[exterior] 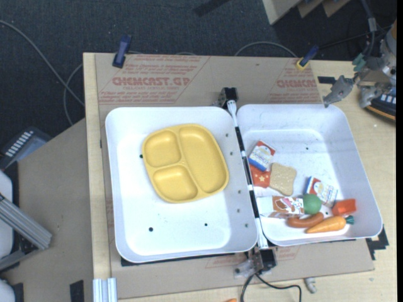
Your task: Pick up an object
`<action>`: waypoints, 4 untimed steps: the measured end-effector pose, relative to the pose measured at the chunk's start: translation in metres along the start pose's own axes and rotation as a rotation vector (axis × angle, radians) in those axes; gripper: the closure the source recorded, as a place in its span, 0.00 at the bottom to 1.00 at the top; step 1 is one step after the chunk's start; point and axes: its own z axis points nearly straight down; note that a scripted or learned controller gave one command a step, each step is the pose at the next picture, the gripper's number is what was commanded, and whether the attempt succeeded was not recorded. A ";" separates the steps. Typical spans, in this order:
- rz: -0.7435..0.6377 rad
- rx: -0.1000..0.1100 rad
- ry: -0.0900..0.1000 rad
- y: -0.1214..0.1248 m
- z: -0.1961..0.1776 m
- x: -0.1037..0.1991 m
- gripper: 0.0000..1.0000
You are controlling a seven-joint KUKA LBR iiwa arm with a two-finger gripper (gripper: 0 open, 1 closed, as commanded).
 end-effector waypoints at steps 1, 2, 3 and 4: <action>-0.002 0.002 0.002 -0.043 0.072 0.085 0.00; 0.002 0.002 0.000 -0.115 0.157 0.098 0.00; 0.002 0.002 0.000 -0.170 0.176 0.076 0.00; 0.001 -0.002 -0.001 -0.118 0.174 0.017 0.00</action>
